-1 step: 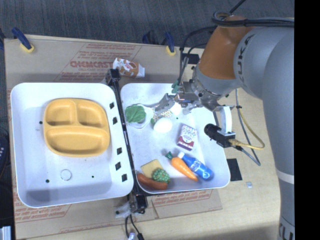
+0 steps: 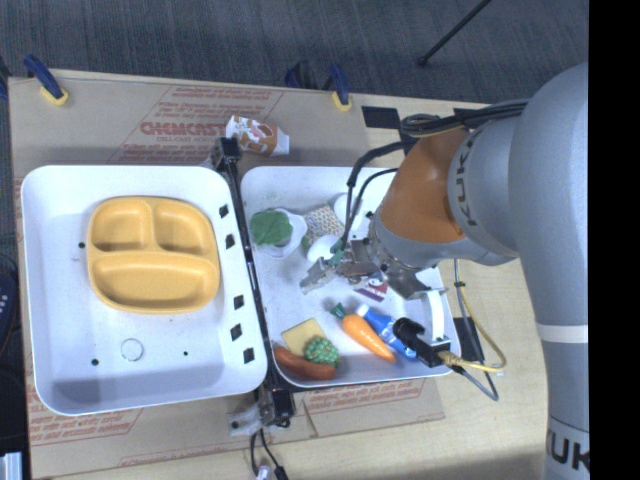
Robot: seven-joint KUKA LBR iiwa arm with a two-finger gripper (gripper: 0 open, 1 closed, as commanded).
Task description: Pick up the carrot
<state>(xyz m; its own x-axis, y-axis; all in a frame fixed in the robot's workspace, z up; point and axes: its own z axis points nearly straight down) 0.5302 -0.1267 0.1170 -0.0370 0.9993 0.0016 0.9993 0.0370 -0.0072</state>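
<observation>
The carrot (image 2: 366, 337), orange with a small green top, lies slanted in the front part of the right bin (image 2: 262, 298). Its green end points up-left. My gripper (image 2: 326, 268) hangs over the middle of that bin, a short way up and left of the carrot and apart from it. The grey arm with its orange band (image 2: 425, 203) comes in from the right and hides the bin's right side.
Beside the carrot lie a blue-and-white item (image 2: 388, 328), a yellow wedge (image 2: 304, 335), a green bumpy piece (image 2: 320, 350) and a sausage (image 2: 305, 367). A green leafy toy (image 2: 271, 228) sits at the back. The left bin (image 2: 40, 298) holds a yellow divided plate (image 2: 152, 251).
</observation>
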